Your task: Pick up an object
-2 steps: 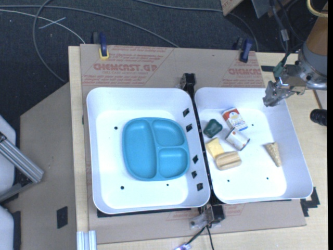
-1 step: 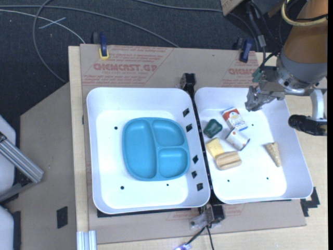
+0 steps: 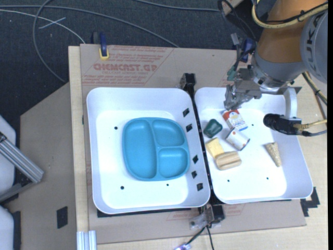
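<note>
Gripper (image 3: pixel 234 104) low over right bin (image 3: pixel 255 184) far-left part, right at red-white carton (image 3: pixel 237 122), open or closed can't tell; blue plate (image 3: pixel 156 148) in left bin (image 3: pixel 104 139).

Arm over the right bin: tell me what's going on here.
The arm's gripper hangs over the far end of the right bin, right at a small red-and-white carton; whether it has hold of anything can't be made out. Nearby lie a dark green piece, a white-and-red can, a yellow block, a tan block and a tan wedge. The left bin holds a blue divided plate.
</note>
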Robot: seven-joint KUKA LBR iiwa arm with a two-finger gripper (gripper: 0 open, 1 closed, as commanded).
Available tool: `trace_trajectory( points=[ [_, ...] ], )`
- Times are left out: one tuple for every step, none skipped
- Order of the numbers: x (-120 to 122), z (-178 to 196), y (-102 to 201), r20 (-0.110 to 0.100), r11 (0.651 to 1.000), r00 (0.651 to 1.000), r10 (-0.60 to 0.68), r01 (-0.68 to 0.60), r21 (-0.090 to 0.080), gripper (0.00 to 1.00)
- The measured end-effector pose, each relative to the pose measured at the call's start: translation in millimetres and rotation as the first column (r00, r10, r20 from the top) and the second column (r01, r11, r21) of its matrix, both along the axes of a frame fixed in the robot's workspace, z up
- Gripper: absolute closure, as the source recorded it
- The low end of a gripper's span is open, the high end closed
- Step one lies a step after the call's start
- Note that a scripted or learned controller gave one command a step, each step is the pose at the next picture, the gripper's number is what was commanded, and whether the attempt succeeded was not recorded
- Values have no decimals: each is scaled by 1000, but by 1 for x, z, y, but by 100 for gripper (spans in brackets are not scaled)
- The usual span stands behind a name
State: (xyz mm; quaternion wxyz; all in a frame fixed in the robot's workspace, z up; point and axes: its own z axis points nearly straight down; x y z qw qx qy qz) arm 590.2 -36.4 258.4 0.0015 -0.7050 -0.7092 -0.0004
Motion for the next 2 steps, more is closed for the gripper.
trace_trajectory(
  points=[
    [-10, -20, 53, -3, 1000, 1000, 0, 0, 0, 100],
    [-15, -15, 108, 1, 1000, 1000, 1, -1, 0, 100]
  ],
)
